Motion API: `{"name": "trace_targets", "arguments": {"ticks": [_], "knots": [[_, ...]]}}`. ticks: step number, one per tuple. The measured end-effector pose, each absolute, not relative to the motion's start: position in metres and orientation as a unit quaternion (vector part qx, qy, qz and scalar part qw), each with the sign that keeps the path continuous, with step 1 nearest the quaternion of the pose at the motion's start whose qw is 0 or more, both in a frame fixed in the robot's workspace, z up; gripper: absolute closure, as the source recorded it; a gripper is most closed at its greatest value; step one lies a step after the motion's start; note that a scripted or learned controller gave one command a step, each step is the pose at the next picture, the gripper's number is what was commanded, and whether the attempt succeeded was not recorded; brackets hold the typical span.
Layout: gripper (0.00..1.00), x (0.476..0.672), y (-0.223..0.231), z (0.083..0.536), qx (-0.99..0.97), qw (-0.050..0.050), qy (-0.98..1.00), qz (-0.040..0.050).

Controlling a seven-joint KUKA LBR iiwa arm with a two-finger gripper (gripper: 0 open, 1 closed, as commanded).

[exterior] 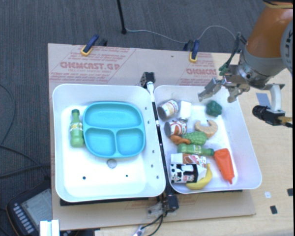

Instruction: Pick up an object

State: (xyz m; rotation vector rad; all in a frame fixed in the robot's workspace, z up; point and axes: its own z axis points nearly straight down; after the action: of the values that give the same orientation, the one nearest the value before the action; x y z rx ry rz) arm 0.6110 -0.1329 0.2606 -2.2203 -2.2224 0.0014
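Since every pickable item is crowded into the right bin (250, 156), your gripper (220, 88) hovers above its far edge, fingers spread apart and holding nothing; the dark green object (214, 107) lies just below it, likeliest target.

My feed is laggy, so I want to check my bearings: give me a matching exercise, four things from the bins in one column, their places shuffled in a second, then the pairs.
Things:
1. green bottle
2. blue tray
3. banana
4. carrot

Places:
A. near edge of the right bin, below the cow-print carton
B. middle of the left bin
C. right side of the right bin
D. left bin, left of the tray

Pairs: 1-D, 2-B, 3-A, 4-C
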Motion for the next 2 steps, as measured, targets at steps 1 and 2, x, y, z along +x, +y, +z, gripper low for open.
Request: {"name": "trace_targets", "arguments": {"ticks": [1,2], "knots": [[0.0,0.6015,-0.0945,0.0923,-0.707,0.0,-0.707,0.0003],[1.0,0.6013,-0.0951,0.1017,-0.707,0.0,-0.707,0.0007]]}}
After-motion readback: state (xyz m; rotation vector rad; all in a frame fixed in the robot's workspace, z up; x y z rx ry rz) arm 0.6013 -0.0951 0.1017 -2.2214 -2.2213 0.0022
